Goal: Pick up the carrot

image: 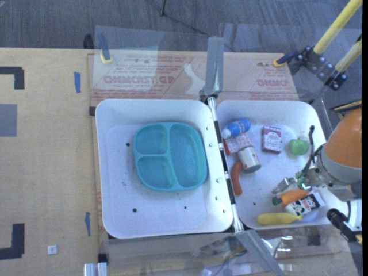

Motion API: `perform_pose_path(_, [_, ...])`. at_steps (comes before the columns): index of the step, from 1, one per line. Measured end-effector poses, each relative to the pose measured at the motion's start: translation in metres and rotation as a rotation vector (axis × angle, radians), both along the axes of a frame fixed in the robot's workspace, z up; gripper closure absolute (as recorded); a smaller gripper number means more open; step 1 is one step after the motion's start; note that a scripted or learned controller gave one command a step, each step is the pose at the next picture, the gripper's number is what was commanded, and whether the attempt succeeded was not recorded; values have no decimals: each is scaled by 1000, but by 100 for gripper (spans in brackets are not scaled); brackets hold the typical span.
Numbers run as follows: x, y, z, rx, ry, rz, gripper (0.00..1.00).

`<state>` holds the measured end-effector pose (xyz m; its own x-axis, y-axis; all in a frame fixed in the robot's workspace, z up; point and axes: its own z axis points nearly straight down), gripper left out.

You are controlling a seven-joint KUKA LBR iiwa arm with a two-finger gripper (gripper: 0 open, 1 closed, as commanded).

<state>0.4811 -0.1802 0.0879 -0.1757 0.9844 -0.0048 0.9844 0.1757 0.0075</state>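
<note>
Carrot in the right bin, near its front right corner

We saw the carrot (pixel 292 196) as a small orange piece with a green tip at its left end, lying nearly flat and tilted slightly, its orange end pointing right and a little up. It lay on the white floor of the right bin (pixel 259 111), towards the front right corner, and we could not tell whether anything gripped it.

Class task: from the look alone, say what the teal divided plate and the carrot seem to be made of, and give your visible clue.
Teal divided plate: probably moulded plastic, smooth and matte; even colour, rounded compartment ridges.
Carrot: likely a plastic toy; uniform bright orange, though small and partly hidden beside the gripper, so uncertain.
</note>
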Motion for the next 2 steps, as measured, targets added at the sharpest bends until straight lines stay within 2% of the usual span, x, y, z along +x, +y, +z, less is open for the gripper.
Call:
perform_pose_path(1, [2,-3,11,-4,-8,-5,100])
perform_pose_path(2, [2,31,30,2,6,63,100])
